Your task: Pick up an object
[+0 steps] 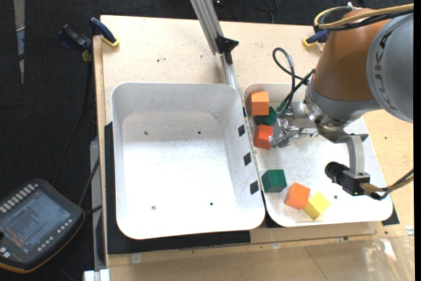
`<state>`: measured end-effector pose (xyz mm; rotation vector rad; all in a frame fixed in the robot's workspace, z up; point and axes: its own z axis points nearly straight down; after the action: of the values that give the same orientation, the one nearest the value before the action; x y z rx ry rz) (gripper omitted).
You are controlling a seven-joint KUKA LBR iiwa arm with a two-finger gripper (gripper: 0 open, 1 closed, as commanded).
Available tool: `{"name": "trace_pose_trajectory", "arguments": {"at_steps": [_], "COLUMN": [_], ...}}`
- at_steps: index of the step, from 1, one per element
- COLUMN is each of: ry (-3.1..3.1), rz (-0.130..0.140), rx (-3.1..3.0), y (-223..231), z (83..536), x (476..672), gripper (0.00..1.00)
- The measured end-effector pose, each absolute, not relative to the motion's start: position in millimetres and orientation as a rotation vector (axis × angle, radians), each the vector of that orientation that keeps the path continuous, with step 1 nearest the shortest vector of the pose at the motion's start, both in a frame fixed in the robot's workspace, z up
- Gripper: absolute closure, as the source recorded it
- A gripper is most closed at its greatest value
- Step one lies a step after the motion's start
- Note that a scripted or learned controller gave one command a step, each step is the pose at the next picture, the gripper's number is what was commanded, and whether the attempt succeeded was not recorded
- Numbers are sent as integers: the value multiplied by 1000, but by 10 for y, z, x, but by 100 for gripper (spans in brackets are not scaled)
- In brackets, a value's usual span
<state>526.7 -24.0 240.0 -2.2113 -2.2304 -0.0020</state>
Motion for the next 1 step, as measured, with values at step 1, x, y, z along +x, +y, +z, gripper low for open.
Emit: {"name": "trace_pose_trajectory", "arguments": {"at_steps": [1], "ry": [-2230], "rz": [-2], "rx": [-2212], "y": [279], "z": [2462], "x": [5286], "gripper": [100]}}
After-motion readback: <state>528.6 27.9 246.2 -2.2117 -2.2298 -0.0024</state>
